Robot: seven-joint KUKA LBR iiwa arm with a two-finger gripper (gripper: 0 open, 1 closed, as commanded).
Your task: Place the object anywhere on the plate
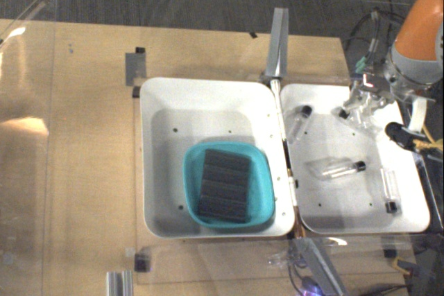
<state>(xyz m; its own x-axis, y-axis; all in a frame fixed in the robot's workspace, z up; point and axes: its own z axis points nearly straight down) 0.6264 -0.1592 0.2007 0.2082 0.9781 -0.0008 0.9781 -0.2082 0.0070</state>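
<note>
A dark ribbed block (224, 185) lies flat on the teal square plate (261, 180) in the left bin (159, 170). In the right bin (326, 208) lie clear tubes (336, 168) with black caps, hard to see. The gripper (361, 102) is blurry at the bin's far edge; its state I cannot tell.

The arm (420, 31) reaches in from the right, its gripper (362, 102) pointing down-left.
</note>
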